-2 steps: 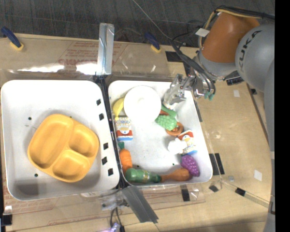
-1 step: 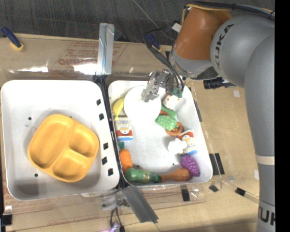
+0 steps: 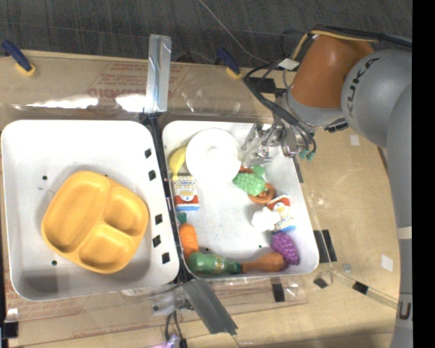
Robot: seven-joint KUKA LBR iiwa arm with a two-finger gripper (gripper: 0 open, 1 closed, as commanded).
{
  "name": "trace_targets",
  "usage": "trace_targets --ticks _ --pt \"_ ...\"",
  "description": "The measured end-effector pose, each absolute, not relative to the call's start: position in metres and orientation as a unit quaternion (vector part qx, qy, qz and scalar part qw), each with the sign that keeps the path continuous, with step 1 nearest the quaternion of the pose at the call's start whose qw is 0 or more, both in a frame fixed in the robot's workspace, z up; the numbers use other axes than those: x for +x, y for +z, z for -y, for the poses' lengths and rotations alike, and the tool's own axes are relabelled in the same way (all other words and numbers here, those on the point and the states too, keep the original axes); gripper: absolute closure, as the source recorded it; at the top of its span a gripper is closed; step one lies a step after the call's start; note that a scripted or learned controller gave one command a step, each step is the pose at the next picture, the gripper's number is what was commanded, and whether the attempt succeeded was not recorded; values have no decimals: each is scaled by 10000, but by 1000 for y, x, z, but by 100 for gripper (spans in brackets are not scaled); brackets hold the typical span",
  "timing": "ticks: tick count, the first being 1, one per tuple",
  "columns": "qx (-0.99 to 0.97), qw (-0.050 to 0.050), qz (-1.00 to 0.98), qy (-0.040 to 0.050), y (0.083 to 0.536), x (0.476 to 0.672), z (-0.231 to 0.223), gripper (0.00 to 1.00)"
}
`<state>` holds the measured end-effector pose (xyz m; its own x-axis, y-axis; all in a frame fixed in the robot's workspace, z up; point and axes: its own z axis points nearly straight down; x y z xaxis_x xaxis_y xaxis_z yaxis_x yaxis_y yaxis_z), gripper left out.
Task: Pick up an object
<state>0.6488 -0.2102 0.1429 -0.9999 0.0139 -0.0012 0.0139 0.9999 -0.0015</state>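
Bench surface: brown board under clear sheeting, two white bins side by side. The left bin (image 3: 14, 194) holds a yellow divided tray (image 3: 94, 221). The right bin (image 3: 225, 223) holds the pickable items: white plate (image 3: 212, 154), green toy (image 3: 251, 183), purple grapes (image 3: 285, 246), carrot (image 3: 188, 238).

Recommendation: descend squarely on one isolated item, likely the green toy nearest the gripper (image 3: 255, 148), avoiding the plate rim.

Arm pose: the arm enters from the right, wrist bent down over the right bin's far corner. Jaw spread cannot be determined; nothing is visibly held.
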Motion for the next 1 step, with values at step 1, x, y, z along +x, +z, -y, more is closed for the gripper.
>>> trace_targets --ticks 1 --pt "1134 36 -9935 -3 215 654 160 100"
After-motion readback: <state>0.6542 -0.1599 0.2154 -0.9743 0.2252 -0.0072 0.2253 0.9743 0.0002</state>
